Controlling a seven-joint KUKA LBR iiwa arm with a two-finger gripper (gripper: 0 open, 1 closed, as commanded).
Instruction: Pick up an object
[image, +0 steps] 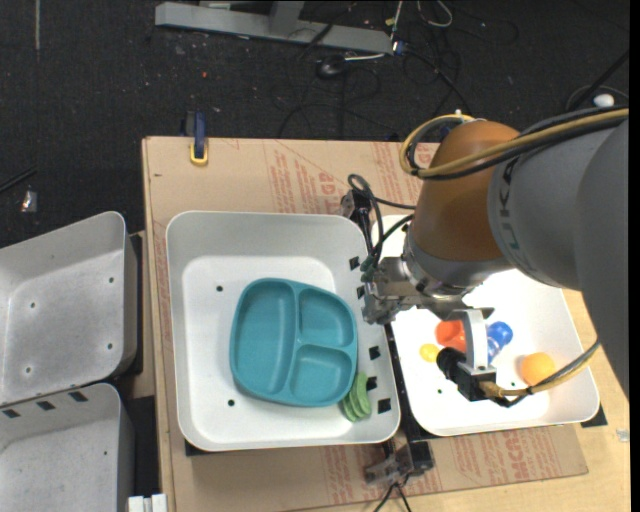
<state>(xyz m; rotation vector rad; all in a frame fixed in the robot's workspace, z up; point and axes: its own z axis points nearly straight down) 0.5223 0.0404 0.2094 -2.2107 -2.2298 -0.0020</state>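
Note:
In the left bin lies a teal divided plate, with a small green ridged thing at its lower right corner. The right bin holds an orange-red piece, a blue piece, a small yellow piece and an orange ball. My gripper hangs low over the ridge between the two bins, just right of the plate's edge and left of the small toys. The grey and orange wrist hides the upper half of the right bin.
Both bins rest on a cardboard sheet with a blue and yellow clamp at its far left corner. Two white lids lie off to the left. Cables run behind the bins.

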